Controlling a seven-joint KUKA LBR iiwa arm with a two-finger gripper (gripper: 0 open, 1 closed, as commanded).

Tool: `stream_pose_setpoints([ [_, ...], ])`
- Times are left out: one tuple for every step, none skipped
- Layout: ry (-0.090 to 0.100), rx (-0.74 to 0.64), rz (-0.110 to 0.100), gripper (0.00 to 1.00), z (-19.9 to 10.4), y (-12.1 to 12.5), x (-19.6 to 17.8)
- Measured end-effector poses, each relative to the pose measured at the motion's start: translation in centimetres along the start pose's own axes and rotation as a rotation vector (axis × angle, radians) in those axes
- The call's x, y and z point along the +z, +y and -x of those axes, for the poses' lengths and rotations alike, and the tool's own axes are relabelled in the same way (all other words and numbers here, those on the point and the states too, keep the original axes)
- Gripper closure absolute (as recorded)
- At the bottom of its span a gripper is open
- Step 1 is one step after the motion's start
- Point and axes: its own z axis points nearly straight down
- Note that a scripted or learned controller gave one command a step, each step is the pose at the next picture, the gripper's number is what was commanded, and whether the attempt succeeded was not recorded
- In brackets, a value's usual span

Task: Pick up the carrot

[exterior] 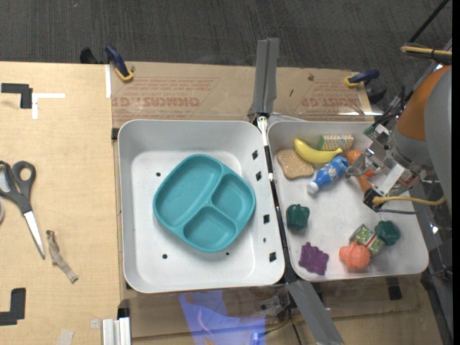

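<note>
1. Two white bins side by side; I see the left bin (129,214) and the right bin (402,264).
2. One grey arm (431,121) with an orange band, reaching in from the right over the right bin.
3. One teal plate (205,203) with three compartments, lying in the left bin.
4. One gripper (370,167) low over the upper right part of the right bin. I cannot tell how far it is open, nor whether it has hold of anything.
5. One pair of scissors (21,200) on the bench, well left of the bins.
6. One yellow banana (316,152) near the back wall of the right bin.
7. One white and blue bottle (328,174) on its side, just below the banana.
8. One brown slice of bread (293,164), left of the bottle.
9. One carrot (354,157): I see a small orange piece, mostly hidden, between the banana's right end and the gripper, close to the fingers.
10. One green pepper (297,216).
11. One purple bunch of grapes (313,259).
12. One orange-red fruit (355,256) near the front right.
</note>
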Motion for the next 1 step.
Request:
stream_pose_setpoints([
  [-0.004, -0.006, 0.001, 1.0, 0.05, 0.02, -0.93],
])
